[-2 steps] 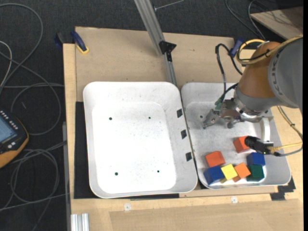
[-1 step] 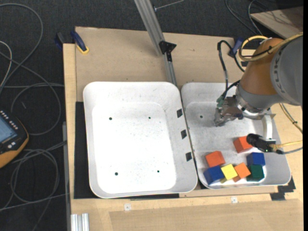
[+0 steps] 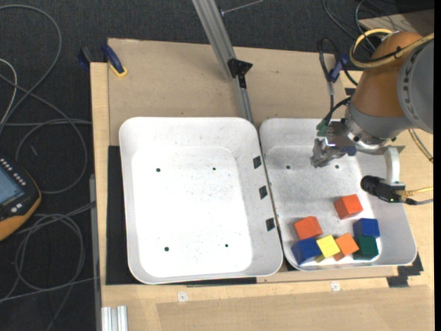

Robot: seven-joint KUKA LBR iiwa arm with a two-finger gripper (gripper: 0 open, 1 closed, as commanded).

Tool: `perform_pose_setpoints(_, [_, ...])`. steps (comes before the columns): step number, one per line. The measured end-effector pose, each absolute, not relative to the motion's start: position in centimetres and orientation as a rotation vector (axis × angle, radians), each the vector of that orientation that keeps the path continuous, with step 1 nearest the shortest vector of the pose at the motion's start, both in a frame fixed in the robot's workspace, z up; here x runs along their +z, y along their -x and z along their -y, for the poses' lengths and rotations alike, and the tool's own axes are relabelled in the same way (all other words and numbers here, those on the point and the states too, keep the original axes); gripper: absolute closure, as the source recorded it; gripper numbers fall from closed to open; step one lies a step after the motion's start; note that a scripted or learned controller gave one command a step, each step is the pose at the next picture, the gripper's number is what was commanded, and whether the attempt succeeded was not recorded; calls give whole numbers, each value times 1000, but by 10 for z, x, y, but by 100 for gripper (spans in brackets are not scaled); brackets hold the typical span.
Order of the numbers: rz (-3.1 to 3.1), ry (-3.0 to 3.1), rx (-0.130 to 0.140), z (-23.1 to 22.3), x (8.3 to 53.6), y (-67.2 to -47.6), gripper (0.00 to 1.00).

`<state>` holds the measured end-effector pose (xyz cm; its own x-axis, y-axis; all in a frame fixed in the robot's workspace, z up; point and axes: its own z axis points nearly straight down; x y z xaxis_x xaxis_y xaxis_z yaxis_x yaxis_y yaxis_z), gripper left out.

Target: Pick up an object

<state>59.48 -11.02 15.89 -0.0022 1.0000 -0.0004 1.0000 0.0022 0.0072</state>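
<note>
The gripper (image 3: 322,158) is held over bare floor in the right bin (image 3: 289,185); its finger state cannot be told. The blocks (image 3: 335,237) lie clustered below and right of it, well apart, untouched.

blocks (image 3: 335,236) crowd near corner, far bin floor (image 3: 296,178) clear

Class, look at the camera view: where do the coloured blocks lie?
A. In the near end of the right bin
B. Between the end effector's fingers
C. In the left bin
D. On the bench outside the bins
A: the coloured blocks cluster at the near end of the right bin.
</note>
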Motion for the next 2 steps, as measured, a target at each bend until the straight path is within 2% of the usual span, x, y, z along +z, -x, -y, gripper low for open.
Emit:
perform_pose_setpoints(1, [-2219, -2216, 7, 110, 208, -597, 100])
perform_pose_setpoints(2, [-2228, -2214, 5, 63, 205, -610, 100])
